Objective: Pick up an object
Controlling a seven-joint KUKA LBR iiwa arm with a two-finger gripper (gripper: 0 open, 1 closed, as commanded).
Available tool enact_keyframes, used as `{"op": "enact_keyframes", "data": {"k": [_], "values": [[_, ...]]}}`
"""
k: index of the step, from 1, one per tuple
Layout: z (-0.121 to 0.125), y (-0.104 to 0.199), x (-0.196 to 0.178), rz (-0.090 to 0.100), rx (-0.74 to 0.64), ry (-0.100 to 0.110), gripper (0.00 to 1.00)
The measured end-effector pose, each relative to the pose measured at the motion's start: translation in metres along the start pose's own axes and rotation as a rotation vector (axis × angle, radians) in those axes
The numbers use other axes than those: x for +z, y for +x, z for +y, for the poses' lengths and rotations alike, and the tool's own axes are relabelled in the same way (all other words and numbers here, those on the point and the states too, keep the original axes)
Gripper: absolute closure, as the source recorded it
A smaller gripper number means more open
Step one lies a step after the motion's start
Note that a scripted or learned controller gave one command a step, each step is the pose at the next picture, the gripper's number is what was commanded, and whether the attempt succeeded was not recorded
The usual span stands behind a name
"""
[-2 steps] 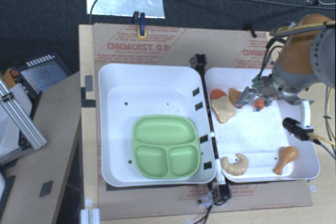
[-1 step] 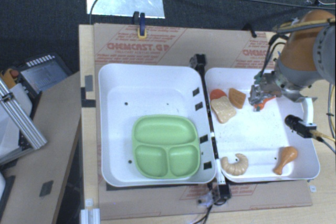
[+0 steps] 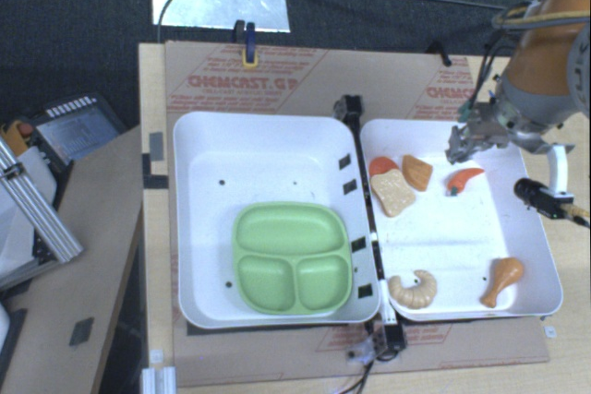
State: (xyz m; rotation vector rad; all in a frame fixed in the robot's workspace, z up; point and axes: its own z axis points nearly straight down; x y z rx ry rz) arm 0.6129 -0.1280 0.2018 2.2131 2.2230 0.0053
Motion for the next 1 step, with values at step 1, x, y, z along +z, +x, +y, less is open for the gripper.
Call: {"op": "enact_keyframes", "data": {"k": [1], "values": [[-0.0024,0.0026,-0.0624,0.0,0.0,0.001,1.0]]}}
